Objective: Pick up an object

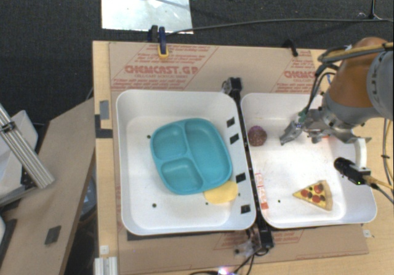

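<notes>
Pizza slice (315,194), triangular, perhaps pepperoni-topped

- Teal divided tray (191,155)
- Pale yellow piece (223,193) under its edge
- Dark maroon ball (257,136)
- Orange-yellow pizza slice (315,194), red dots
- Both bins (132,163) white
- Arm's band (351,80) orange

Teal tray (191,155) in left bin (132,144), pizza slice (316,194) in right bin (363,206)

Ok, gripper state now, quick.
Gripper: over the right bin, near the small dark red ball; cannot be told whether it is open or closed, nothing seen held.
</notes>
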You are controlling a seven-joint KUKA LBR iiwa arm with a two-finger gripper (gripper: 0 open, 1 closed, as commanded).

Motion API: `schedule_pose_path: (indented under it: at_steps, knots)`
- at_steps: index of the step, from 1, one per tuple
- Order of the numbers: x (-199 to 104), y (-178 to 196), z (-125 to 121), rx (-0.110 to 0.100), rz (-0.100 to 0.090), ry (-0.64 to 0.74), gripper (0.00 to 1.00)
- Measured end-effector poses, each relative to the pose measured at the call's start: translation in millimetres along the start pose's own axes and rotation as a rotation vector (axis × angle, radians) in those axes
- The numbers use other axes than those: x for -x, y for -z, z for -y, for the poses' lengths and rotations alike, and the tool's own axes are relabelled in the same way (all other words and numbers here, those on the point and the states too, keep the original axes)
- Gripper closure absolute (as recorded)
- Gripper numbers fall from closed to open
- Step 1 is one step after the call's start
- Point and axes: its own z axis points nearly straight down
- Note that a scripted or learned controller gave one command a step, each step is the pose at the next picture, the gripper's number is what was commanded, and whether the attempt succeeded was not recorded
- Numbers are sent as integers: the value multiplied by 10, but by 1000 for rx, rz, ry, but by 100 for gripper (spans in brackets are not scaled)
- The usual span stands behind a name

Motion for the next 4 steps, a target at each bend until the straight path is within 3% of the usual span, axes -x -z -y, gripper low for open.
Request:
schedule_pose_path:
  at_steps: [1, 2, 3, 4]
  knots:
    - [5, 137, -10, 5, 1, -2, 100]
    - [67, 736, -86, 7, 2, 0, 100]
    - [70, 1050, -99, 6, 1, 1, 100]
    - [-468, 940, -53, 1, -1, 5, 100]
